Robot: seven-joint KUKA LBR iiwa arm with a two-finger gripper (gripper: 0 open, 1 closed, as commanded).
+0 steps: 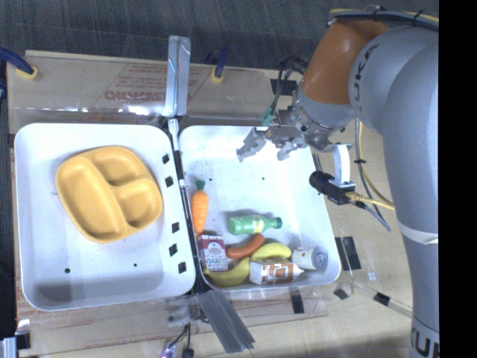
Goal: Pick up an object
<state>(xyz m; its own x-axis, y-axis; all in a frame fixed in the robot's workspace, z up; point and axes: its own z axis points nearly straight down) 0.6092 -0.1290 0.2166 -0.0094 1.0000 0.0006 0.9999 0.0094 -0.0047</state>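
Over the right bin: arm (387, 88) hangs above bare floor.
Right bin (298, 170): toys crowd its near edge.
Gripper (267, 146): fingers spread, nothing between them.
Bottle (253, 224): lies apart; judged easiest, straddle its middle.
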